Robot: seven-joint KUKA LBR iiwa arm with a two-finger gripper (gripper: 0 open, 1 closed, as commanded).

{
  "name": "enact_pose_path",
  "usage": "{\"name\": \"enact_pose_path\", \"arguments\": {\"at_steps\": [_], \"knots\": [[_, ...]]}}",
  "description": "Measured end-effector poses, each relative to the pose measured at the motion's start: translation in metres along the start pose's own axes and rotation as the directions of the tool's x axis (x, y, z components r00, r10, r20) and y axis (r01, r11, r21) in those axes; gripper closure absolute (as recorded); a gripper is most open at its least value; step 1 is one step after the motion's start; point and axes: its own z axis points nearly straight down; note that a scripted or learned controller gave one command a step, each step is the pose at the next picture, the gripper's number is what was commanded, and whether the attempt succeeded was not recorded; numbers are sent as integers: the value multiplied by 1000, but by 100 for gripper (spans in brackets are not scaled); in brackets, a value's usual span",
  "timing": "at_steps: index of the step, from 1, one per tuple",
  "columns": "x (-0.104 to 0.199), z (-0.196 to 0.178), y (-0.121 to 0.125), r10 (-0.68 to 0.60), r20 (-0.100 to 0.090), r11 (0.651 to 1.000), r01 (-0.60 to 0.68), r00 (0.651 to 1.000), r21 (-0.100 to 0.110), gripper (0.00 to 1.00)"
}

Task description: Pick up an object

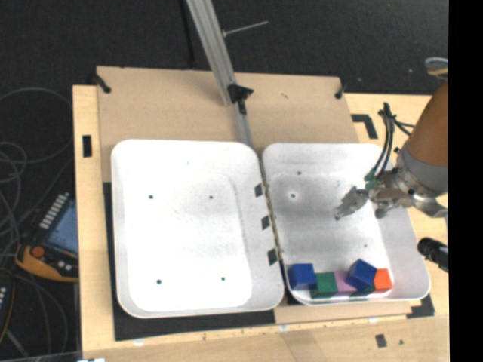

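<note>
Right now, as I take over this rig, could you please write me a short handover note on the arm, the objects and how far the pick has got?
End effector: hovering above the bare floor of the right-hand shallow white bin, near its middle, with nothing visibly held; finger state is not readable.
Objects: all bunched along that bin's near edge: a blue cube, a green cube, a pale purple block, a second blue cube and an orange cube.
Left-hand shallow white bin: nothing of the job is there.
Done: no pick yet.
Left: move to the cluster, descend, grasp one object and lift.
</note>
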Motion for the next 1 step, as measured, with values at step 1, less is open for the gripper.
{"name": "enact_pose_path", "arguments": {"at_steps": [1], "knots": [[16, -80, -29, -2, 3, 1000, 2, 1000, -8, 0]]}}
